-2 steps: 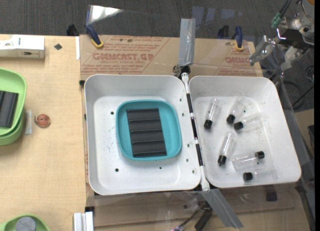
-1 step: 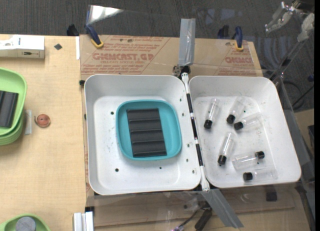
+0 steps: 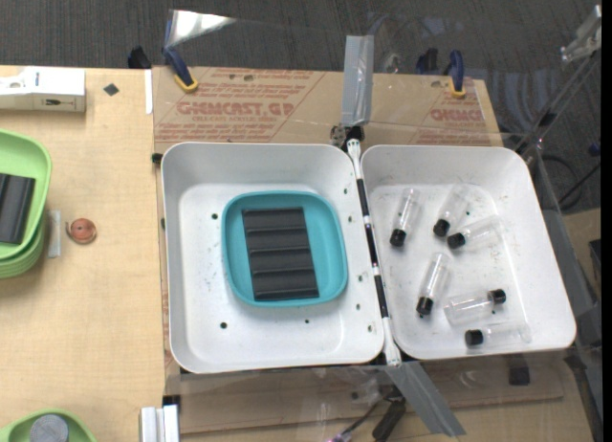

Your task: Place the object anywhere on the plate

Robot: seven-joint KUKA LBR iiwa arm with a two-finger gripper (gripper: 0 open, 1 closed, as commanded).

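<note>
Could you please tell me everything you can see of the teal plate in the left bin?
The teal plate is a rounded square dish, seemingly plastic, with a raised rim. It lies flat near the middle of the left bin, resting on its floor. A black ridged insert with four ribs covers its well.

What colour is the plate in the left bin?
Teal, a blue-green, with a black ribbed insert on it. The plate shows well in the camera view.

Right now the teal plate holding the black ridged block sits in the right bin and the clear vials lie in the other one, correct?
Not quite. The camera view shows the teal plate with the black ridged block in the left bin; the clear vials lie in the right bin.
</note>
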